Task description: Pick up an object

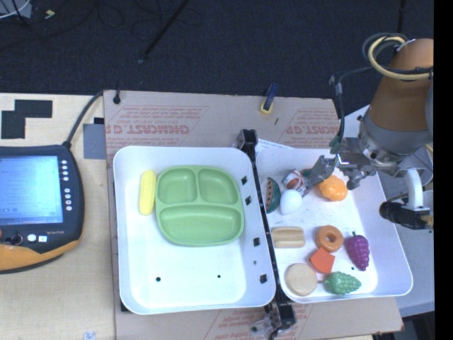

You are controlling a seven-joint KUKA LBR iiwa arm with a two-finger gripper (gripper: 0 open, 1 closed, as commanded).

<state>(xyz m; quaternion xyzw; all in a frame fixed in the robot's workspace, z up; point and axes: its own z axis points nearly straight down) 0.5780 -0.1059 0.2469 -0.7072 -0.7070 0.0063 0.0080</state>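
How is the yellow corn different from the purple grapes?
The corn is yellow and the grapes are purple. The corn is a long, smooth stick shape, while the grapes are a bumpy bunch narrowing to a point. The corn lies in the left bin beside the green plate, while the grapes lie in the right bin among other toy foods. Both are toy foods lying flat, untouched by the gripper.

Even, fairly bright overhead light is falling across the bench. The two white bins (134, 261) are reflecting strongly, verging on washed out, with only faint soft shadows under their contents. The dark floor (212, 41) along the top of the frame is swallowing detail. Overall sharpness is running soft and slightly grainy; the screen (30, 188) at left is glowing pale blue.
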